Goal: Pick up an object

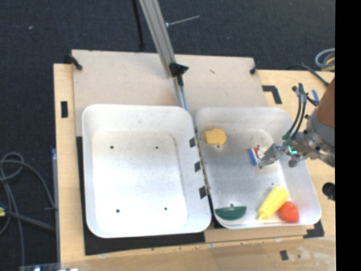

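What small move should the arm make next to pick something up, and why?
Probably a short descent onto the small red, white and blue object. The gripper hangs in the right bin just beside that object, far closer to it than to the yellow block, yellow bottle, red ball or green piece. No object shows between its fingers.

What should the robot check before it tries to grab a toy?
1. Hand is over the right bin: ok.
2. A toy is close to the hand: ok, the small red, white and blue thing sits right beside it.
3. That toy is between the fingers: cannot tell.
4. Other toys are out of the way: ok, the tan block, yellow toy, red ball and green piece all lie apart.
5. Cables hang free: cannot tell.
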Robot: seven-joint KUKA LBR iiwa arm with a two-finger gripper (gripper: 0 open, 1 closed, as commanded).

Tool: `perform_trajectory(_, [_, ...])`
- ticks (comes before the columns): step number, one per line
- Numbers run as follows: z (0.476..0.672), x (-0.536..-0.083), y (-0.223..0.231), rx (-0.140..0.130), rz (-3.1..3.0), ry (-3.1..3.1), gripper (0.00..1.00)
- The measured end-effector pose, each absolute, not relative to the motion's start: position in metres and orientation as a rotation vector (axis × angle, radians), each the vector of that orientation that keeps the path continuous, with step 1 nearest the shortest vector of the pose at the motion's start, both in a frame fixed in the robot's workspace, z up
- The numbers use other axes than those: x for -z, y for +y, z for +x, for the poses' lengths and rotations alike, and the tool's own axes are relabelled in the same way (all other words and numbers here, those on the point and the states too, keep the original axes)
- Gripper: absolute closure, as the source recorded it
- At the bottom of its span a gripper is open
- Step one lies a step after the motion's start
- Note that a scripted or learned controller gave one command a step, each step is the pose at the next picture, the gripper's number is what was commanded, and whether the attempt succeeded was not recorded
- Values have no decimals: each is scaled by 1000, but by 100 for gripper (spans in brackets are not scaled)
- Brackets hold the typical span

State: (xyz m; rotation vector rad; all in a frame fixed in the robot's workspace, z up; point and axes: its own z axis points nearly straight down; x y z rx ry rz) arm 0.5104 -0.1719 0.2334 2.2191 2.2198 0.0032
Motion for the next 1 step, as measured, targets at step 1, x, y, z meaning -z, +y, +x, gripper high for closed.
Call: perform_trajectory(1, [515,-175,-179,5,2225,2220,0])
